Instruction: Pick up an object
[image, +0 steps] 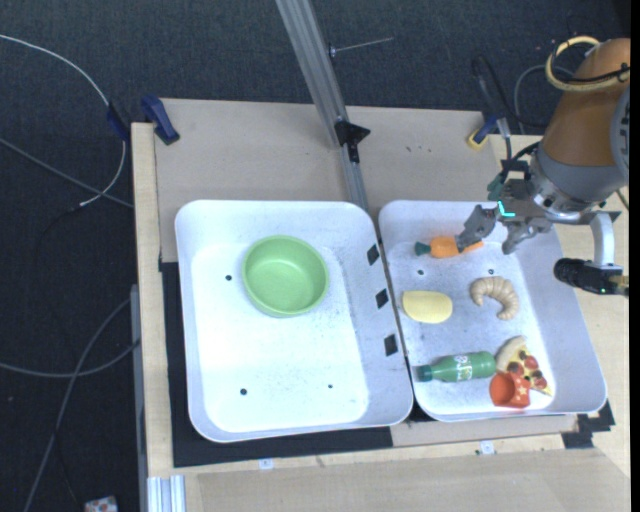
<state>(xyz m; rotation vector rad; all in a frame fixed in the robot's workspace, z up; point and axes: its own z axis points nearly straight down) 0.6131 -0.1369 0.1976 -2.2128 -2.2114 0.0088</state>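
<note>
The bench (260, 150) bears two white bins side by side. The left bin (210, 330) holds a green bowl (286, 275) in its upper half. The right bin (575, 330) holds the smaller things.

The arm (590, 110) reaches in from the right, and its gripper (495, 234) hangs over the upper part of the right bin with the two fingers spread wide — one finger (472, 230) to the left, the other to the right. Nothing sits between them. The left finger's tip is at the right end of the carrot (442, 247), touching it or just above it; I cannot tell which.

The carrot lies near the bin's upper left, its long axis roughly left to right, the green top pointing left and the orange end towards the gripper.

Below it — a croissant (497, 294), a yellow lemon (427, 306), a green bottle (458, 368) lying on its side with its cap to the left, a pizza slice (524, 360) and a red piece (509, 391) just beside it.
</note>
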